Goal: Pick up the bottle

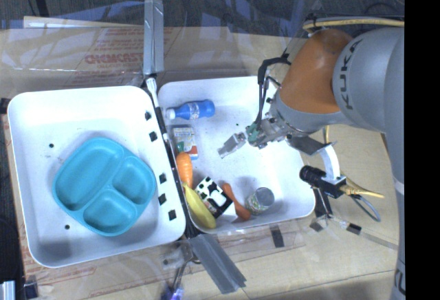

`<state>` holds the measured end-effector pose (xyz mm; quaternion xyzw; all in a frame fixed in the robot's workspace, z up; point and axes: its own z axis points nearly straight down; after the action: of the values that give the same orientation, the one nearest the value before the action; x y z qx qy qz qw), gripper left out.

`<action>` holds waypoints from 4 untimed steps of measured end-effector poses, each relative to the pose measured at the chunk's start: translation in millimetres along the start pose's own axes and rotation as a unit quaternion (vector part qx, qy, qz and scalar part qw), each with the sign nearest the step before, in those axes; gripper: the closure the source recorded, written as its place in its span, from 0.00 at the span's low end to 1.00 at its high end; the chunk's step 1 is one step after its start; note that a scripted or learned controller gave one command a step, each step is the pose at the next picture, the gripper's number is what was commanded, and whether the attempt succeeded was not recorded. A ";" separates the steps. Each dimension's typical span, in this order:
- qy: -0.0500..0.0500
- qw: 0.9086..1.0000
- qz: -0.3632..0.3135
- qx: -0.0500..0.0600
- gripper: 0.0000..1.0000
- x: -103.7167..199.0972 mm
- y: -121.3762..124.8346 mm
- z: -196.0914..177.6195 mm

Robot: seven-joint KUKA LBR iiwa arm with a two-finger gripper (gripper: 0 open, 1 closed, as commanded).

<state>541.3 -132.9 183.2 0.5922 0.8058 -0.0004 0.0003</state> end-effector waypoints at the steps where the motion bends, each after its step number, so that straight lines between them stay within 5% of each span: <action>1: 0.000 1.000 0.002 0.001 0.00 4.4 79.1 -6.9; 2: 0.001 1.000 -0.025 0.001 0.00 -3.5 119.9 41.4; 3: -0.001 0.992 -0.124 -0.005 0.00 -15.3 120.3 84.4; 4: -0.001 0.992 -0.124 -0.005 0.00 -15.3 120.3 84.4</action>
<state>660.8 -111.7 98.8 0.4879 0.8729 0.0029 0.0041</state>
